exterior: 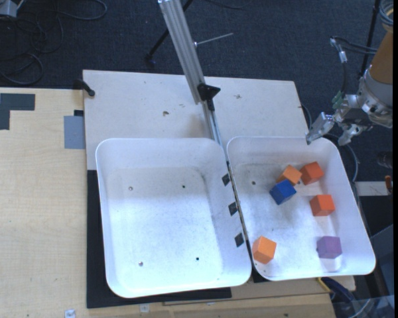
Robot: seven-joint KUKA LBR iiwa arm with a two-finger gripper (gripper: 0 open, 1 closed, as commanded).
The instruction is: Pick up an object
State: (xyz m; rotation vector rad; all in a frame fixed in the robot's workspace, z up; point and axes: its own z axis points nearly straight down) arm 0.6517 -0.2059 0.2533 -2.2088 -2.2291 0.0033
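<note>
Above right bin's (348, 177) far corner, gripper (333, 130) is hovering, fingers spread, nothing held; approach step, next needs descent onto red block (312, 172).

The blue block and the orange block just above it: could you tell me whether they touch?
Touching: in the camera view the blue block sits against the orange block, with no bin floor between them.
</note>
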